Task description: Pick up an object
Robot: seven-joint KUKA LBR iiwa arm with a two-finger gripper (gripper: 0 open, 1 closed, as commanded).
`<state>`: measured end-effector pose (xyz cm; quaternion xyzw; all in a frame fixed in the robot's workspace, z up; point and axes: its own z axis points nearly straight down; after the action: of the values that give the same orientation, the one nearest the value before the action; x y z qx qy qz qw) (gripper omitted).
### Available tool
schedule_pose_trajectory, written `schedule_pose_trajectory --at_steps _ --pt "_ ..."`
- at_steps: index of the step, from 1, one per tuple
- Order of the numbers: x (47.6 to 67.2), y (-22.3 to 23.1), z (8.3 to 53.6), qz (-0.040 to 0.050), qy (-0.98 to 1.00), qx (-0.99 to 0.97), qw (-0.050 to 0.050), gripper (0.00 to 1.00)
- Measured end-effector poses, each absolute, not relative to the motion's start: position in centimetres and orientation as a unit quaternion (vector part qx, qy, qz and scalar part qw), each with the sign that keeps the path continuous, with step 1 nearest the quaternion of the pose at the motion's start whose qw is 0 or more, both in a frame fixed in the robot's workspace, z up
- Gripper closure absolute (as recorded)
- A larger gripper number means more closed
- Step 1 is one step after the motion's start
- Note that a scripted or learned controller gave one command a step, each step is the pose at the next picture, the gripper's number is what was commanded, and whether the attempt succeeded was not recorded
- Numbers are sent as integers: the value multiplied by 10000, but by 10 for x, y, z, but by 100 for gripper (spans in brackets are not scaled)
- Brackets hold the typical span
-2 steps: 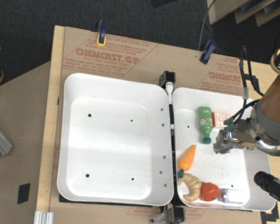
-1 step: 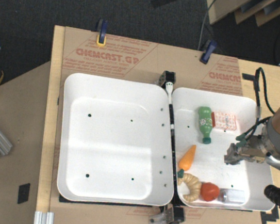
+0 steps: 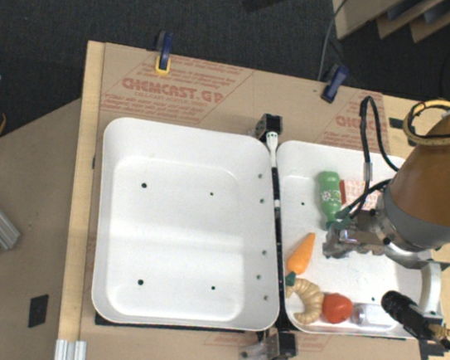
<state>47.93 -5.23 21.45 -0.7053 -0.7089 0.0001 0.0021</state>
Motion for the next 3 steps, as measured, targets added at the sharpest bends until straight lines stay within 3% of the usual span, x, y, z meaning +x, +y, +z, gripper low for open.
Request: schedule_pose_trajectory --at_steps 1,2,3 --pt "480 -34 226 -10 -7080 -7062 -12 100" --pt "479 -46 199 14 -7066 -7076 21 100" --pt "499 5 211 -8 -7076 -7066 -11 100"
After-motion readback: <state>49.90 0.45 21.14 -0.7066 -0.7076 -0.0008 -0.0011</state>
